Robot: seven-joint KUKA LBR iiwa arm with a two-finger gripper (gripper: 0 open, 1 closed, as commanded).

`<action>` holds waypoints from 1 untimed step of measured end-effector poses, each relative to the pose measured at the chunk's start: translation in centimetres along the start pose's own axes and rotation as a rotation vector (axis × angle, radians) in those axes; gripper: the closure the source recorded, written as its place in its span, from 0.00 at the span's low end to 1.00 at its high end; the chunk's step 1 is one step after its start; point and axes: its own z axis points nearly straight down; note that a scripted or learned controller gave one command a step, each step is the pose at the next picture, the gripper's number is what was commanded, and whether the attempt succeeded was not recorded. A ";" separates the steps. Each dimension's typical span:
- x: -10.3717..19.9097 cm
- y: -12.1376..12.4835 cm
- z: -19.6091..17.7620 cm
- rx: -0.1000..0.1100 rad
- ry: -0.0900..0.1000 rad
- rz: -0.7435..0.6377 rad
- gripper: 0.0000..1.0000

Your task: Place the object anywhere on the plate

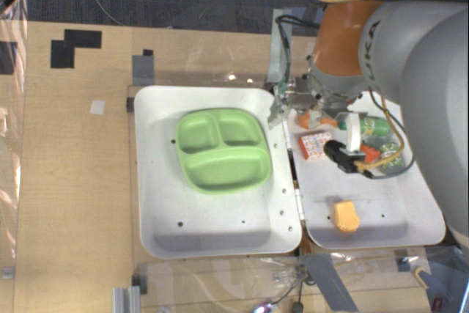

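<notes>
two white bins (157, 231) — wooden bench (66, 157)

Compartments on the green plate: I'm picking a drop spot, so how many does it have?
3. The green plate in the left bin has two small compartments along its far side and one wide compartment along its near side. None looks hidden.

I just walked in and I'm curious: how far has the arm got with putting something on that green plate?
Nothing looks done yet: the green plate in the left bin holds nothing. The arm is down over the right bin, above a clutter of objects; an orange block lies apart. Picking one up and carrying it over remain.
</notes>
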 end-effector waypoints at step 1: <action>0.1 0.2 -1.0 -0.003 0.000 -0.004 1.00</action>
